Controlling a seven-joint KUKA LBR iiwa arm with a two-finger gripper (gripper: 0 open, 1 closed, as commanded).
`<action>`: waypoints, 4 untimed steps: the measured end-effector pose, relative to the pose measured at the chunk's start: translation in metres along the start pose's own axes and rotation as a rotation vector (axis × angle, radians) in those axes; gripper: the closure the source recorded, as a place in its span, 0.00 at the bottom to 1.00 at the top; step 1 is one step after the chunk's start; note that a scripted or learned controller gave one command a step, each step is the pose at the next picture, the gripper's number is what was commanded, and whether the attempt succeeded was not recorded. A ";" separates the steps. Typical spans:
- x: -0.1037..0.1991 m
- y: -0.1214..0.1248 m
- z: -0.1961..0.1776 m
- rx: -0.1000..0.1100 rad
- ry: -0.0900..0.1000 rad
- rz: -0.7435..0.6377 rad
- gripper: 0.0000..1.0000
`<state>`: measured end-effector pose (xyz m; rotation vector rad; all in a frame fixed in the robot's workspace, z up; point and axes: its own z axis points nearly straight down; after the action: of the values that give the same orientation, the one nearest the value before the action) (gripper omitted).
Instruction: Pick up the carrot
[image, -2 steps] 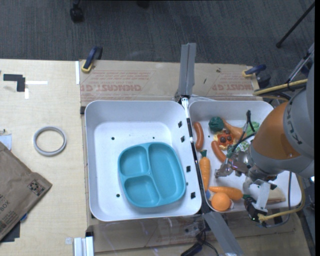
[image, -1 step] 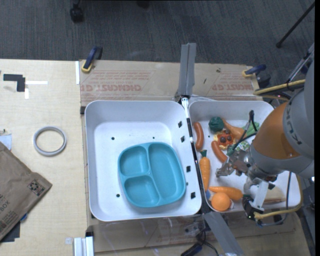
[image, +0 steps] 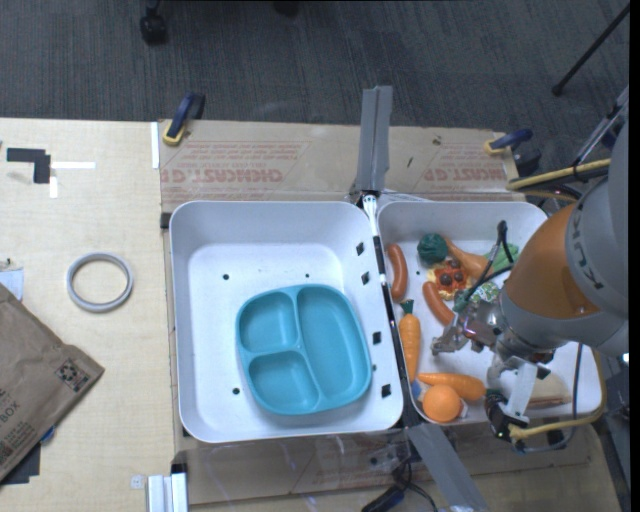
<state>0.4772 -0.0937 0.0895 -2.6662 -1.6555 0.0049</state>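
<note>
**Orange carrot lies just left of the end effector, stem end pointing away**

Orange and slim, the carrot (image: 410, 343) rests on the floor of the right-hand bin (image: 590, 385), hard against the wall it shares with the left-hand bin (image: 190, 330). Seen from the end effector (image: 452, 340), which hangs low over the same bin at the tip of the grey and orange arm (image: 560, 280), the carrot is close by on the side away from the arm, with a strip of bare white floor between them. Its long axis runs along the shared wall, green stem at the far end and tip at the near end, so it lies crosswise to the line from end effector to carrot.

Whether the end effector's fingers are apart or together cannot be told from this angle; the metal parts are small and partly merged with the clutter behind. Nothing can be seen between them.

Other toy food crowds in. A second carrot-like piece (image: 452, 383) lies flat on the near side of the end effector, an orange ball (image: 441, 403) beyond it. Two sausages (image: 398, 272) lie on the far side. The blue divided plate (image: 302, 347) sits in the left bin, well apart.

The reach likely calls for a short shift toward the shared wall, which leaves little room on that side.
</note>
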 end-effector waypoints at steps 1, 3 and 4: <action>-0.001 0.000 0.001 0.003 -0.002 -0.098 0.00; -0.002 0.000 -0.004 0.008 -0.004 -0.098 0.00; 0.000 -0.001 0.001 0.003 -0.001 -0.063 0.00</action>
<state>0.4762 -0.0929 0.0884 -2.6108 -1.7375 0.0092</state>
